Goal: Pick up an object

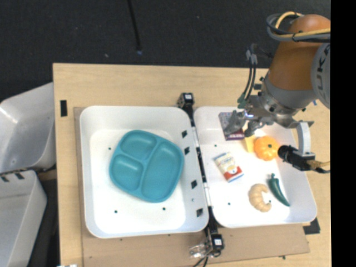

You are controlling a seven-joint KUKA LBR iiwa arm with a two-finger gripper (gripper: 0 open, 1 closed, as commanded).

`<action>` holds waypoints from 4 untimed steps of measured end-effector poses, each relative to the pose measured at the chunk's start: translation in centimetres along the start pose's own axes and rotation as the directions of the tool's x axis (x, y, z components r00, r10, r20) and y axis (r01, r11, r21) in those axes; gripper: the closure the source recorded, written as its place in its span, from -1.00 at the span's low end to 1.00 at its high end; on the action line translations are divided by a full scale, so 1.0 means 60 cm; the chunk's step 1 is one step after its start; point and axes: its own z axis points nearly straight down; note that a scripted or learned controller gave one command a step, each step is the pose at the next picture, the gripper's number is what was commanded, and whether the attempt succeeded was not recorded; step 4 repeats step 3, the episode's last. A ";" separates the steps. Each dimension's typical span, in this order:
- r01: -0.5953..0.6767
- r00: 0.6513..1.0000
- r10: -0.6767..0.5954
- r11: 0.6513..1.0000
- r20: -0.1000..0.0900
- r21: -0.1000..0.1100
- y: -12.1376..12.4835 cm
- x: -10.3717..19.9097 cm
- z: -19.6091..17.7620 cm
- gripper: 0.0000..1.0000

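My gripper [246, 124] hangs over the back of the right bin [300, 204], under the grey and orange arm. A flat purple-grey packet [228, 125] lies right at its left side; whether the two touch I cannot tell. Just right of and below the gripper sits an orange pumpkin-shaped toy [265, 148]. Farther forward lie a small white and red box [229, 167], a tan croissant-like piece [260, 197] and a green pepper [277, 189].
The left bin [94, 204] holds a teal divided plate [147, 164]. A ridge with black clips [196, 166] separates the two bins. The wooden bench top [122, 82] runs behind the bins, and a black fitting [295, 156] sticks out at the arm's right.
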 end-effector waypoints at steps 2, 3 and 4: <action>0.000 1.000 0.000 1.000 0.000 0.003 -0.073 0.151 0.032 1.00; 0.000 1.000 0.000 1.000 0.000 0.001 -0.095 0.238 0.048 1.00; 0.000 1.000 0.000 1.000 0.000 0.001 -0.095 0.238 0.048 1.00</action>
